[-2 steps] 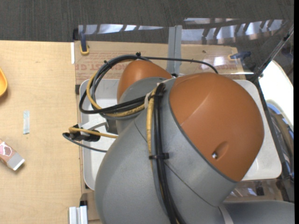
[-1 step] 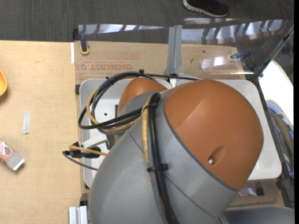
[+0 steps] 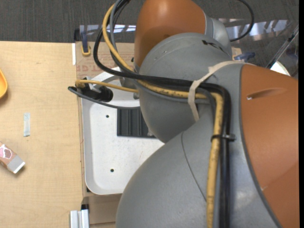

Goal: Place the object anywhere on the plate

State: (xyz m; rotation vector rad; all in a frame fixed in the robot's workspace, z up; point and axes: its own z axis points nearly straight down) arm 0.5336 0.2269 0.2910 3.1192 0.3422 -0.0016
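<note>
The arm [image 3: 204, 127] looms over the white bin [image 3: 99, 146], hiding much of it. Progress cannot be judged; no plate or object is identifiable.

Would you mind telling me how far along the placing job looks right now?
Nothing looks done: no object on a plate can be seen. The arm leans over the white bin, covering most of it. A small eraser-like item lies on the wooden surface. The whole placement seems left.

One arm [image 3: 213, 141], one white bin [image 3: 102, 151], two cables [image 3: 156, 82], one small packet [image 3: 10, 158], one grey strip [image 3: 26, 125].
</note>
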